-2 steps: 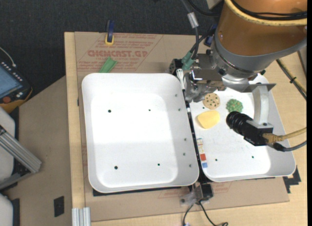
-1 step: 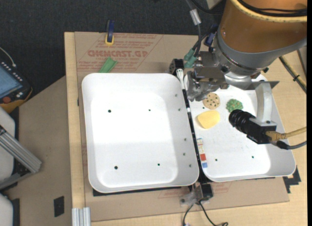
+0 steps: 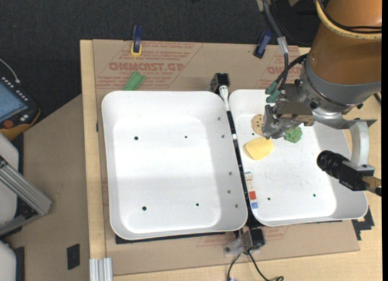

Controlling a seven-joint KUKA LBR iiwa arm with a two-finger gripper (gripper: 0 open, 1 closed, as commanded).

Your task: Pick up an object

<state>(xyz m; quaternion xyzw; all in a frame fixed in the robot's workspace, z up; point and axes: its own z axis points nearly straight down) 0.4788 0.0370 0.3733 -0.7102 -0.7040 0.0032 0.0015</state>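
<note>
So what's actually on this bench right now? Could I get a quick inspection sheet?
Surface: a left bin and a right bin, both white, sit side by side on a cardboard sheet.
Job's things: a yellow lump, a green piece and a speckled tan disc, all in the right bin.
Clutter: a green strip lies on the cardboard behind the left bin.
Grippers: the pincer is low over the right bin, among the three things; whether it holds one cannot be told.
Cables: a thin dark cable runs off the cardboard's near edge.
Surroundings: dark floor, a blue clamp, and a blue-screened device at the left.
</note>
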